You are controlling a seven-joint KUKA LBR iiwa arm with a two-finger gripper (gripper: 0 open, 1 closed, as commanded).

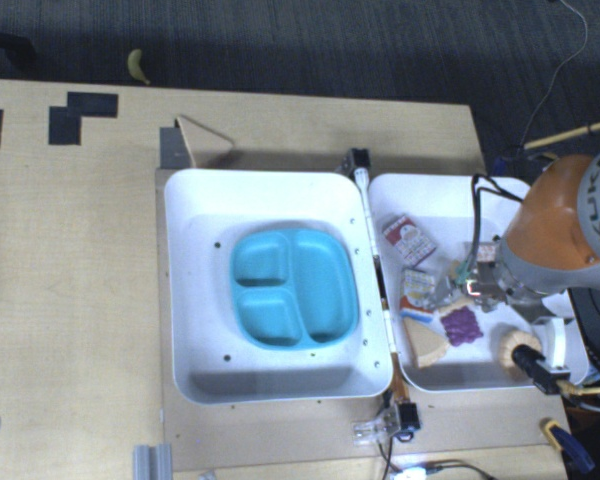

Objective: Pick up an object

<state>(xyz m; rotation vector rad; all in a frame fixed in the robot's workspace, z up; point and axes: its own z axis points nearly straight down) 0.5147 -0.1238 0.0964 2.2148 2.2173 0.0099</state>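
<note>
My gripper [469, 284] is low inside the right bin [432, 194], coming in from the right under the orange-banded wrist. Just below it lies a purple lumpy object [462, 326]. A crumpled clear plastic item [420, 288] sits to the gripper's left. A red and white packet [407, 238] lies further back. A tan wedge [428, 344] with a blue strip [416, 317] along its top rests at the bin's front. A tan ring-shaped piece [512, 343] lies at the front right, partly hidden by the arm.
The left bin [190, 268] holds a blue divided tray [294, 286]. A thin divider rail [372, 238] runs between the two bins. The wooden bench [70, 298] stretches out to the left.
</note>
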